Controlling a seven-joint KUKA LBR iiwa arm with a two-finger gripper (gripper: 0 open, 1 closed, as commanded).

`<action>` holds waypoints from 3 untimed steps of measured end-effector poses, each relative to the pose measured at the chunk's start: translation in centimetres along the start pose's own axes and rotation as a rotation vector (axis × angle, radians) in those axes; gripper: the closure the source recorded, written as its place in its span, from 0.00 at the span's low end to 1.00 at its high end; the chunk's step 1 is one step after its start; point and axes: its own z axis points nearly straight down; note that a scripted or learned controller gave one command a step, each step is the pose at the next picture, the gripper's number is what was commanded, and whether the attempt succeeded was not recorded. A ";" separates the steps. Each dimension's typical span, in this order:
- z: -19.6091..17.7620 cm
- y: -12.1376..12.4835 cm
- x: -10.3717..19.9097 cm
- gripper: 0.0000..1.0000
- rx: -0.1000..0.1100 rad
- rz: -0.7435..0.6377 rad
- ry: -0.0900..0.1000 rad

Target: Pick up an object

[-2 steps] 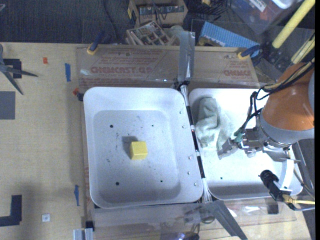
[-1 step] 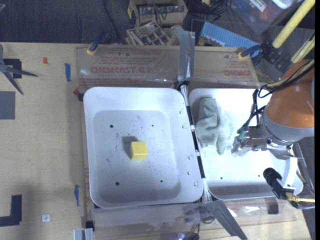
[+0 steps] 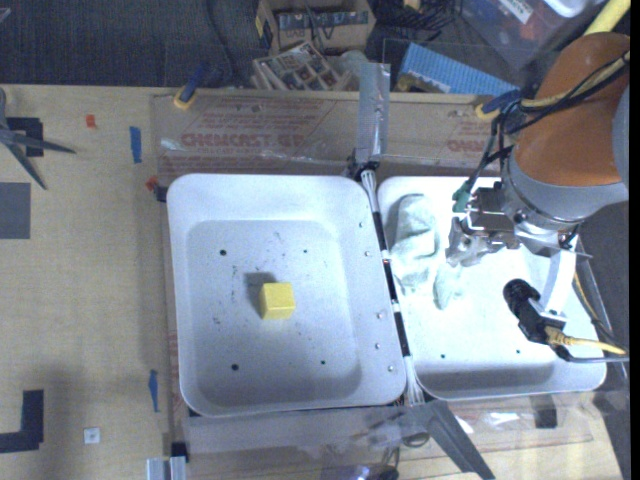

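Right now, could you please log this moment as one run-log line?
arm: over right bin | claw: above pale object | yellow block: left bin, untouched

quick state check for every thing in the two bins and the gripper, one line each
yellow block: resting on the left bin floor, near its middle, untouched
pale crumpled objects: lying at the left side of the right bin
gripper: low over the right bin, beside the pale objects; grip not discernible
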 end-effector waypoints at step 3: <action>8.5 11.5 0.3 1.00 0.000 -0.368 0.001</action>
